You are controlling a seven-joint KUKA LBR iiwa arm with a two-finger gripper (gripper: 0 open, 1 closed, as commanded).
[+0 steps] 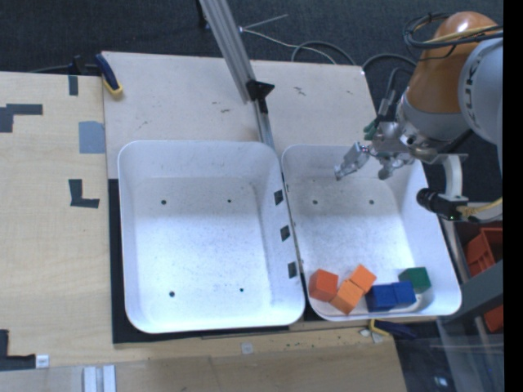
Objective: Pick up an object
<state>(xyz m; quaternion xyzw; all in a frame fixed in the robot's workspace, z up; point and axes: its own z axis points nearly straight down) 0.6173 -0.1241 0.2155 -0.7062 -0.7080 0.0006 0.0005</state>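
Desk: pale wooden desk point(188, 96) carrying two shallow white plastic bins side by side.
Arm: grey KUKA arm with orange band point(445, 76) reaching in from the right, wrist over the far part of the right bin.
Left bin: left white bin point(131, 219), speckled floor.
Right bin: right white bin point(392, 186), holds all the blocks, bunched along its near rim.
Gripper: two-finger gripper point(350, 163) hangs above the far-left part of the right bin, well apart from the blocks. Cannot tell how the fingers stand; too small and blurred. Nothing visible between them.
Blue block: blue rectangular block point(390, 296), largest of the group, touching the green cube and just beside an orange one.
Orange blocks: three small orange cubes: point(324, 284), point(346, 296), point(362, 278), close together, the left one slightly apart.
Green cube: small dark green cube point(417, 278), nearest the right corner.
Handling (judgement): blocks look light, rigid, flat-faced, not fragile; smooth sides may slip.
Grasp (judgement): left orange cube offers the freest opposite faces; the others crowd each other and the rim.
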